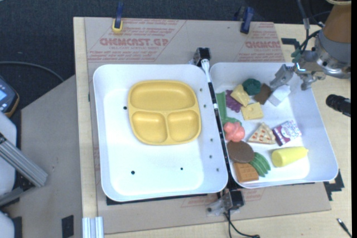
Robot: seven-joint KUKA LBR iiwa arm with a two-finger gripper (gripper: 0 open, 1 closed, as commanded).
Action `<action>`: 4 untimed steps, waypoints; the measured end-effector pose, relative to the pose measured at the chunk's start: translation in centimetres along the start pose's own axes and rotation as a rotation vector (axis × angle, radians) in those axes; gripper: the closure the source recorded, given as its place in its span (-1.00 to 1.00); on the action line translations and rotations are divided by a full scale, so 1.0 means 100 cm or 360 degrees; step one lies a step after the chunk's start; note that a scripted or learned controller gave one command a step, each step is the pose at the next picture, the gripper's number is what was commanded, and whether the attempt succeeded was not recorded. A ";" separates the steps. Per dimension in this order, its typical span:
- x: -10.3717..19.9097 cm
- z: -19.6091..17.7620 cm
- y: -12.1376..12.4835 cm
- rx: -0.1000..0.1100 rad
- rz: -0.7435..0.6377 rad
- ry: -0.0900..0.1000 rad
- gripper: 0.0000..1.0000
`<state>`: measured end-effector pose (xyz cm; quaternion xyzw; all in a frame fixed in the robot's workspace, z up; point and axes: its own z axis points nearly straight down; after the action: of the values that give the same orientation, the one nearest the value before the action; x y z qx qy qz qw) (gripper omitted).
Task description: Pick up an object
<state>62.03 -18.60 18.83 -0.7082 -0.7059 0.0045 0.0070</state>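
Note:
My gripper point(294, 77) hangs over the far right corner of the right bin point(323, 145), fingers spread apart with nothing between them. Just below and left of it lie a white block point(280, 95) and a brown piece point(263, 93). Further left are a dark green lump point(252, 85) and two yellow cheese pieces point(241, 95) point(252, 112). Nearer the front lie a pink lump point(234, 130), a pizza slice point(260, 134), a purple-and-white wrapper point(287, 131), a yellow cylinder point(289, 156), a brown patty point(241, 150), a green pickle point(260, 162) and an orange cracker point(247, 172).
The left bin point(111, 164) holds a yellow divided plate point(164, 111). A long green strip point(221, 106) lies against the right bin's left wall. Blue clamps point(246, 20) sit on the board's far edge.

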 end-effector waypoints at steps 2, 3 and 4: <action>-0.010 0.045 0.003 -0.0016 -0.0004 -0.0004 -1.00; -0.009 0.098 0.003 -0.0017 -0.0006 -0.0003 -1.00; -0.009 0.084 0.004 -0.0027 -0.0006 -0.0007 1.00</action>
<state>62.33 -19.49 10.45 -0.7069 -0.7073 0.0000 -0.0004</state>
